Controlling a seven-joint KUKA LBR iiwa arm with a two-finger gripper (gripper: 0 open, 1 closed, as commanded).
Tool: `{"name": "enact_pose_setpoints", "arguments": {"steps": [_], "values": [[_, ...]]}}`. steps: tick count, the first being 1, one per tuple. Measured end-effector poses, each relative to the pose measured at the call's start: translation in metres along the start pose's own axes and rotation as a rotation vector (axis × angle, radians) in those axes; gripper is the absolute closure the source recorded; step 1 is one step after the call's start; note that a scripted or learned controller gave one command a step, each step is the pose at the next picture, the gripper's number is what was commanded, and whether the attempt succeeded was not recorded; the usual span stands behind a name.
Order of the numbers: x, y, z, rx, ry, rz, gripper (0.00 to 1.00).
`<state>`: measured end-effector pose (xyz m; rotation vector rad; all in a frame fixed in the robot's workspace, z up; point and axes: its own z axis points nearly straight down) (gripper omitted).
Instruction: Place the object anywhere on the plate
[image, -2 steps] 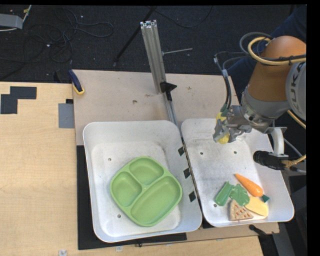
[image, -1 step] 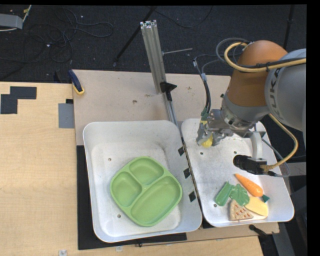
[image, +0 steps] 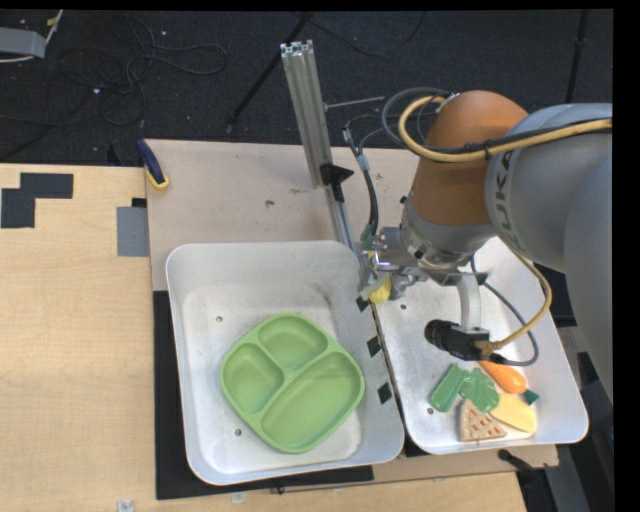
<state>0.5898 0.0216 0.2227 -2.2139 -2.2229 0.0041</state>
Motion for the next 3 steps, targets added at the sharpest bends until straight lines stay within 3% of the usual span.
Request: {"name": "enact_pose_setpoints", "arguments": {"steps": [2,3], "values": [[0.106,-0.010,-0.009,-0.002,-0.001,-0.001,1.00],[0.105,-0.010,-0.009,-0.001,-0.002,0.002,0.00]]}}
